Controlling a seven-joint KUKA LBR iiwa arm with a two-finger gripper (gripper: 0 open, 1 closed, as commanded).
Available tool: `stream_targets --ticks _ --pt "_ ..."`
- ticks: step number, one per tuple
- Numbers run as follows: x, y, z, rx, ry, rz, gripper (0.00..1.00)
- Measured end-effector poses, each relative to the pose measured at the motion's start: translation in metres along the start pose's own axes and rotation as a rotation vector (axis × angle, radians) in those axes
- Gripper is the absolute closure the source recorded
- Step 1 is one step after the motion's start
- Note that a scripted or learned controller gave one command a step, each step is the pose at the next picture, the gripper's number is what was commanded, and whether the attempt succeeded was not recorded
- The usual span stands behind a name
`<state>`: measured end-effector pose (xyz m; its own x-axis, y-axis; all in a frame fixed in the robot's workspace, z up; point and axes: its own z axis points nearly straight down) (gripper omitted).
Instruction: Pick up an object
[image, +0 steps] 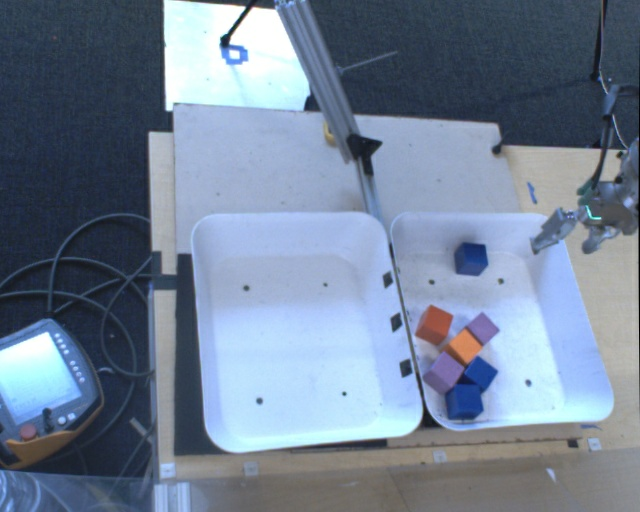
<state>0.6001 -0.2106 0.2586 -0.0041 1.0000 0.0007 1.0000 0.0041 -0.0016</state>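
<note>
Here the gripper (572, 232) hung over the right bin's (590, 340) far right rim; whether its fingers were spread could not be told. One blue cube (471, 258) lay left of it, apart from the clustered cubes (458, 360) nearer.

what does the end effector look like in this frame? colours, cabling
At the view's right edge the gripper is grey metal, with a pale grey finger angling toward the right bin. A small teal-green spot sits on its body. Thin dark cables run down to it from above. Finer detail is too small to tell.
</note>
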Motion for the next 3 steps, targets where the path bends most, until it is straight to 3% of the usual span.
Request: stream_targets --ticks 1,3 --pt "0.000 0.001 -0.003 -0.004 -0.002 -0.001 0.00" --pt "0.006 -0.001 0.096 0.001 0.000 0.001 0.00"
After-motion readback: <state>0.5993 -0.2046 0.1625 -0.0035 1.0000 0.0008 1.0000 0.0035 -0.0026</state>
